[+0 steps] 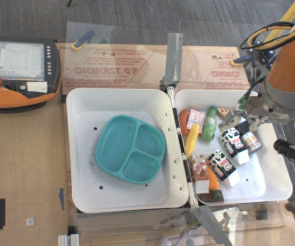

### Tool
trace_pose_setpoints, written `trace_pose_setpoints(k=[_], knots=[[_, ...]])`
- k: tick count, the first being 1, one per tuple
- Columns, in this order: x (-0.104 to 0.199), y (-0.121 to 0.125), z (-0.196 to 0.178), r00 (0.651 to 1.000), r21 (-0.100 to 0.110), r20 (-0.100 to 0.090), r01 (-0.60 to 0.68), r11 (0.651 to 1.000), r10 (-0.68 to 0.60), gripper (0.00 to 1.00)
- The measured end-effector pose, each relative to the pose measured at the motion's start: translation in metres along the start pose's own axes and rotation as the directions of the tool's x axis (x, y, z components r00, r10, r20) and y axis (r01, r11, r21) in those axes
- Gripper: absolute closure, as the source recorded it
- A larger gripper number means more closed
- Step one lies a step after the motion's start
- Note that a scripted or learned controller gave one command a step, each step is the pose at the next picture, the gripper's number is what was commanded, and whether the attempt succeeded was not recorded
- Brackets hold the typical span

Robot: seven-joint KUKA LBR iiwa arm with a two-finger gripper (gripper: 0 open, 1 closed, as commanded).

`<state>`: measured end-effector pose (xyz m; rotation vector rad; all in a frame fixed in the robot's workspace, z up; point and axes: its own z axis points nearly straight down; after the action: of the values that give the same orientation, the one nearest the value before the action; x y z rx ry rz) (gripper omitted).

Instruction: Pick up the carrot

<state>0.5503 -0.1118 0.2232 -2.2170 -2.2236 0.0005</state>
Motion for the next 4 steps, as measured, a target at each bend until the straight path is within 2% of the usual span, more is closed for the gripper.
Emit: trace_pose_setpoints(k=[1,2,3,4], knots=[[0.015,-0.016,0.104,0.998,-0.01,0.0,-0.063,0.998,0.063,0.0],[0.005,-0.046,0.119,0.998,-0.056,0.003,-0.063,0.996,0.063,0.0],[0.014,-0.068,0.136,0.98,-0.01,-0.002,-0.198,0.98,0.198,0.0],[0.014,-0.066,0.124,0.98,-0.016,-0.002,-0.199,0.98,0.199,1.0]])
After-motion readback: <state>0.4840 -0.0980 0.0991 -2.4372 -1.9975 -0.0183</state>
